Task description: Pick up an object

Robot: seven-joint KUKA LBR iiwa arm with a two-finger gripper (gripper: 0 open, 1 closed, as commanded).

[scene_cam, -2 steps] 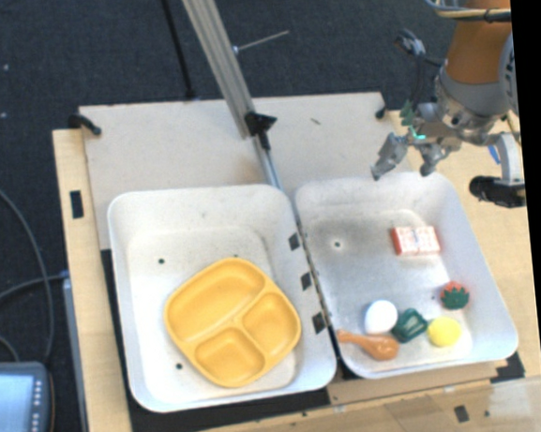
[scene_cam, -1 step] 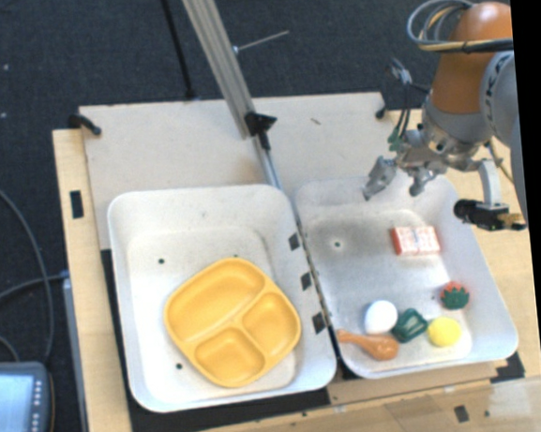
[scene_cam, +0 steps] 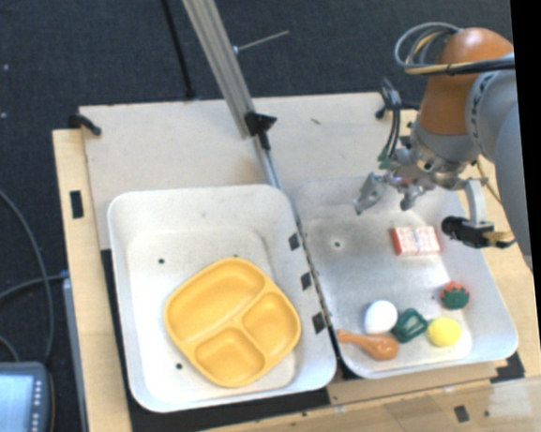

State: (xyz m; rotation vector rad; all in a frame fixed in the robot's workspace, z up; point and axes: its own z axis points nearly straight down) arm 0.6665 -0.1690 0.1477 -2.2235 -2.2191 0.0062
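box (scene_cam: 415, 240) lay in the right bin (scene_cam: 350, 260), apart from the ball (scene_cam: 380, 316), green piece (scene_cam: 410, 325), lemon (scene_cam: 443, 332) and strawberry (scene_cam: 455, 296) — gripper (scene_cam: 388, 191) hung above it, fingers spread, holding nothing. yellow tray (scene_cam: 232, 321) sat in the left bin (scene_cam: 143, 259).

A single fixed camera looked down from above the bench (scene_cam: 170, 144) at a slant, from some way off. It took in both white bins: the left bin (scene_cam: 135, 232) and the right bin (scene_cam: 346, 222) lay side by side across the middle. Dark floor (scene_cam: 68, 49) showed beyond the bench's far edge. The arm (scene_cam: 456, 81) entered from the right.
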